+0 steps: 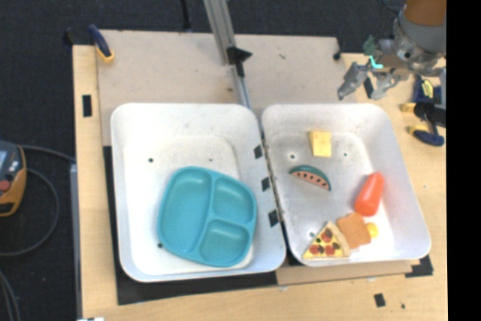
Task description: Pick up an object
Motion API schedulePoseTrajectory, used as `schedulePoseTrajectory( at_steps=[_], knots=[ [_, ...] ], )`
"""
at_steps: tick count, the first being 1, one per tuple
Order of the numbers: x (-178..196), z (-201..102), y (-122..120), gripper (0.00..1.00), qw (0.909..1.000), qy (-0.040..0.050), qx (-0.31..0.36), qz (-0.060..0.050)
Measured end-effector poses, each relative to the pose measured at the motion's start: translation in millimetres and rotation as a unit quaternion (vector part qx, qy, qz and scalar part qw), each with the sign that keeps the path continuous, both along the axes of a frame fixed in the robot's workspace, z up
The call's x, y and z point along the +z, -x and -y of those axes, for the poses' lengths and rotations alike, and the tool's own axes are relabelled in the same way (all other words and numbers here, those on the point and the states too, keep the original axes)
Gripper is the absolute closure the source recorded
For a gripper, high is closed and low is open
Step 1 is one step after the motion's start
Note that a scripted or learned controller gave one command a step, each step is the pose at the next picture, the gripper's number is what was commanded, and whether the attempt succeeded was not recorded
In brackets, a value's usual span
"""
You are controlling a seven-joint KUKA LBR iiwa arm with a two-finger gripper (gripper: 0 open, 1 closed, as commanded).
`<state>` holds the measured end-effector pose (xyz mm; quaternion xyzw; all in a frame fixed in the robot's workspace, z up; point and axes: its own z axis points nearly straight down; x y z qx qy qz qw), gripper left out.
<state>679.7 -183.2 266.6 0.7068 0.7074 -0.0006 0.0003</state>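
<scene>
1. Camera view: tool (pixel 366 79) hangs over the bare worktop (pixel 165 68) just past the far edge of the right bin (pixel 406 184), near the bin's far right corner; it touches nothing
2. Tool state: the two fingers stand apart, open, with nothing between them; one finger (pixel 349 80) points down toward the near left, the other sits beside it, with a small green light above them
3. Arm (pixel 427 0): orange band above the grey wrist, at the far right edge of the worktop
4. Right bin contents, all lying loose on the bin floor: yellow block (pixel 321 143) toward the far side; watermelon slice (pixel 311 178) near the middle, on the side of the left bin; orange-red piece (pixel 369 195) toward the right wall, tilted; brown piece (pixel 354 230) at the near side, touching or overlapping the pizza slice (pixel 326 243) at the near edge
5. Nearest item to the tool is the yellow block, well apart from it
6. Left bin (pixel 135 139): teal divided plate (pixel 207 216) with three compartments, lying flat toward the near right corner of that bin
7. Aluminium post (pixel 216 4) rises from the far side of the worktop, between the two bins
8. Blue-and-yellow clamp (pixel 100 42) at the far left corner of the worktop
</scene>
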Motion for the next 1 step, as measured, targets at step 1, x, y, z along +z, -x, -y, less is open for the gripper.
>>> schedulePoseTrajectory(
  at_steps=[1],
  knots=[
    [1.2, -0.1, -0.5, 0.0, 1.0, 0.0002, 0.0, 0.001]
  ],
)
